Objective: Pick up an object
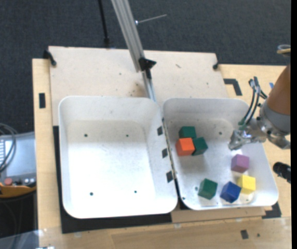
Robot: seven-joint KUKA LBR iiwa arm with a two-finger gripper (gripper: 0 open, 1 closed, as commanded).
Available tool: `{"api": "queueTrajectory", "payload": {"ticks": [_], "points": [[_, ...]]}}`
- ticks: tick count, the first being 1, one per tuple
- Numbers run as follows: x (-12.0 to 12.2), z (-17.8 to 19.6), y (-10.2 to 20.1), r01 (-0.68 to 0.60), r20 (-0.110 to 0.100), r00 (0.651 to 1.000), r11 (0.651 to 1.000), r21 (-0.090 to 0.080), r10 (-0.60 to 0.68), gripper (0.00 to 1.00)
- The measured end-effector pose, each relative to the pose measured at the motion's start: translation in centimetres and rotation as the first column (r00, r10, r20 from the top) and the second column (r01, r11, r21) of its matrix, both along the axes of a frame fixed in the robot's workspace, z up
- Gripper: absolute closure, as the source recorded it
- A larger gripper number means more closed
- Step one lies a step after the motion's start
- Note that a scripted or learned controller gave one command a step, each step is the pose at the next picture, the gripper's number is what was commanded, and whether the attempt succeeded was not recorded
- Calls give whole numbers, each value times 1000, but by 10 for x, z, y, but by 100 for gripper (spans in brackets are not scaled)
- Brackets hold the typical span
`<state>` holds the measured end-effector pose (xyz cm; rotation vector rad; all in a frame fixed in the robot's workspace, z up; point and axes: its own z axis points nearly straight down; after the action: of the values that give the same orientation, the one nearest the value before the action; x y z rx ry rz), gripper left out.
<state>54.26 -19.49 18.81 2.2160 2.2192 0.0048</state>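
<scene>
A dark carpeted floor is seen around a pale wooden worktop [112,69], on which two shallow white plastic bins are set side by side, the left bin [112,154] and the right bin [216,113]. All the candidate objects are gathered in the right bin: a small orange cube [185,146] is pressed against two dark green cubes [188,133] near the dividing wall, a pale purple cube [240,163] is placed towards the right wall, and a green cube [207,188], a blue cube [230,191] and a yellow cube [247,183] are lined up along the near edge. The metal claw [238,140] is poised just above and to the left of the purple cube, apart from it; nothing is seen between its fingers, and how wide it is spread cannot be told from this view. Several failures are judged possible. If the descent is made where the claw now hangs, bare bin floor may be closed upon, or the purple cube may be nudged aside by one finger. Should the orange cube be chosen, its green neighbours are likely to be jammed against the fingers. The blue and yellow cubes are touching, so one may be dragged with the other, and the bin wall close by may be struck.
</scene>
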Motion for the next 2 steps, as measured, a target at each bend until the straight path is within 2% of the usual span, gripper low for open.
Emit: {"api": "queueTrajectory", "payload": {"ticks": [1,2], "points": [[2,46,-1,-2,1,1000,1000,-1,2,100],[17,56,48,-6,-2,1000,1000,2,6,100]]}}
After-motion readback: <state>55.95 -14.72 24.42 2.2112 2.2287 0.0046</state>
